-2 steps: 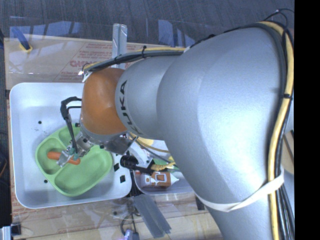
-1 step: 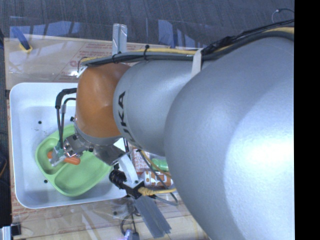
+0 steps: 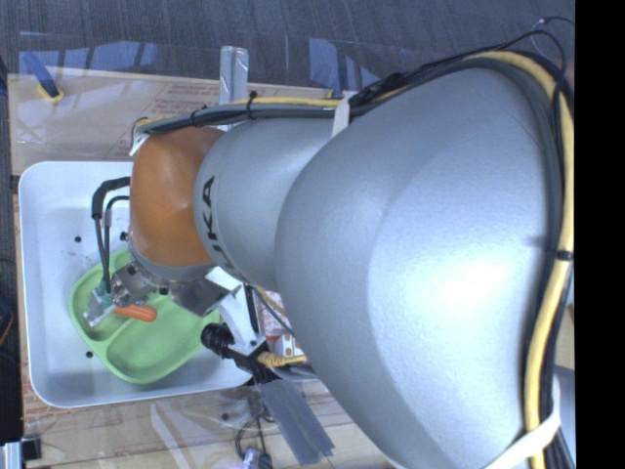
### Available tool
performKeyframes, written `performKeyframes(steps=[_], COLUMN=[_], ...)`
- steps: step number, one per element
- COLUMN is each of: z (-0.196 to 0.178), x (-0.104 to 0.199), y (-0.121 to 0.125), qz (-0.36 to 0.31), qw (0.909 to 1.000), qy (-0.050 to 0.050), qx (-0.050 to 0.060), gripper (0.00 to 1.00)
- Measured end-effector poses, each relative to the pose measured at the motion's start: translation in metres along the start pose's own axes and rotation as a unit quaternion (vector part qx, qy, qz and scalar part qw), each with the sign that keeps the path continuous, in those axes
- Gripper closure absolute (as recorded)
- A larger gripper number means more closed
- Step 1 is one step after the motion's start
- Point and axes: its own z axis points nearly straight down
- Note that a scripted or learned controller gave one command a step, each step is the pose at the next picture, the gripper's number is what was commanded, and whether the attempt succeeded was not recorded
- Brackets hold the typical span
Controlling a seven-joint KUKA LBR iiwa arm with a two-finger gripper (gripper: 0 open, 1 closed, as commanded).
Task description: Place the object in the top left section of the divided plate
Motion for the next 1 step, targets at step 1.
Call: performKeyframes(steps=[1], z=[-0.0663], x=[-0.0579], y=[0.0619], qz=[0.167], qw=[0.9860], qy=[0.000], qx=[-0.002], gripper=[0.00])
